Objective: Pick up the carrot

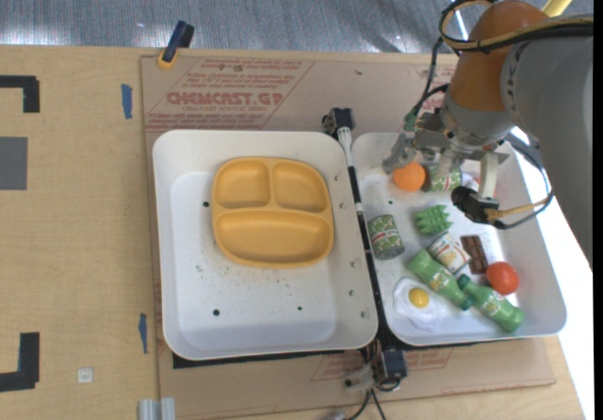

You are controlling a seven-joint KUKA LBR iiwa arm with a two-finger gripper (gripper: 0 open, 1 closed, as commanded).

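Observation:
The carrot (409, 177) is a short orange piece with a green top, lying in the upper left part of the right bin (546, 315). My gripper (418, 164) hangs right over it, at the end of the grey arm that reaches in from the upper right. Its fingers (392, 162) look spread, open, on either side of the carrot's orange end. The carrot appears to rest on the bin floor, and the wrist hides part of its green top.
The right bin also holds a green can (384, 234), a leafy green piece (433, 218), two green bottles (435, 269), a small jar (448, 251), a brown bar (474, 253), a tomato (502, 277) and a fried egg (416, 298). A yellow divided plate (273, 211) lies in the left bin (188, 315).

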